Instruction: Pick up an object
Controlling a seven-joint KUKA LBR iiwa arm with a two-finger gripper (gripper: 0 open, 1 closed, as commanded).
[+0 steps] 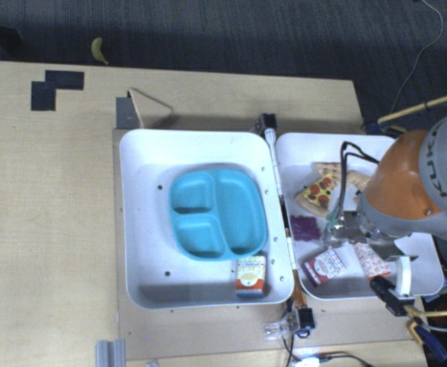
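Observation:
My gripper [336, 232] hangs low over the middle of the right bin [429, 281], under the grey wrist and orange band. Directly below it lies a red and white packet [326, 266]. A purple item [305, 227] sits just to the gripper's left. A toy pizza slice [320, 189] lies farther back, partly behind a black cable. Another patterned packet [372, 260] rests to the right, half hidden by the wrist.
The left bin [143, 205] holds a blue divided plate [217, 212] and a small orange and white box [251, 274] against its front wall. A ridge separates the two bins. Cables run along the bench's front edge and right side.

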